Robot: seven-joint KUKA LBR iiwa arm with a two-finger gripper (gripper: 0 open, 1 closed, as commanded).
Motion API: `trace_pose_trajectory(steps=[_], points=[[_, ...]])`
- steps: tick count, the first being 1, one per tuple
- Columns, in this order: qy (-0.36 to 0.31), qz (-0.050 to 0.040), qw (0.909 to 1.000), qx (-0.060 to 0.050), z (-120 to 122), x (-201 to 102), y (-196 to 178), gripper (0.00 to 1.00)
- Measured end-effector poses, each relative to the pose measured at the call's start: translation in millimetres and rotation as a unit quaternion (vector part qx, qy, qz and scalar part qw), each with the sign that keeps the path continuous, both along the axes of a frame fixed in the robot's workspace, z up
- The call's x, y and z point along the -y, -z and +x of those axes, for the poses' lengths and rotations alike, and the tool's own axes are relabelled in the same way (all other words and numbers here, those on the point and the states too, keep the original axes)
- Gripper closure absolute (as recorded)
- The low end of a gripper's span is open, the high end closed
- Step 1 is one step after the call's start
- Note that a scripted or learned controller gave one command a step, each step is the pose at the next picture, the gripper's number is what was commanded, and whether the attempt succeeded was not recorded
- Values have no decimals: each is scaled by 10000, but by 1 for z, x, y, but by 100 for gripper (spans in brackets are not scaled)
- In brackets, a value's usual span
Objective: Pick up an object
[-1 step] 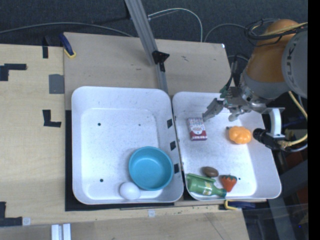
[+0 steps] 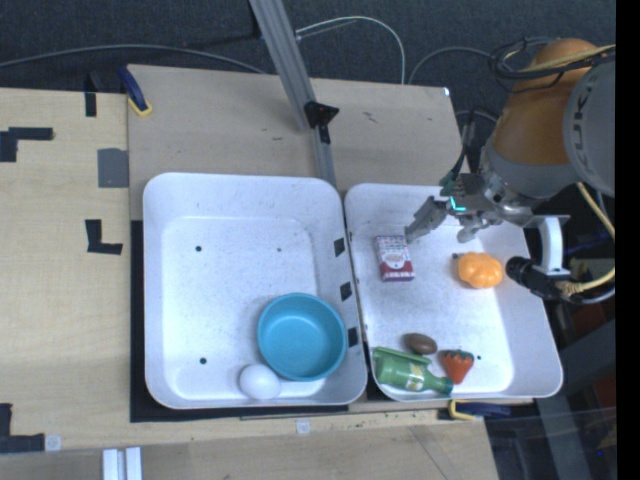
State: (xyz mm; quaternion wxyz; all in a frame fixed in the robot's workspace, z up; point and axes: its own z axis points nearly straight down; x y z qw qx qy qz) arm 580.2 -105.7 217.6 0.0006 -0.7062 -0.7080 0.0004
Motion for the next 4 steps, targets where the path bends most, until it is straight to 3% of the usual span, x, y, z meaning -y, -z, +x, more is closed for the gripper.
trace_pose_trajectory(steps=[2, 3, 4], points=[[8, -1, 10000, -27, -10, 9, 103, 0], [5, -9, 10000, 2, -10, 9, 129, 0], [-1, -2, 10000, -2, -10, 8, 119, 100]])
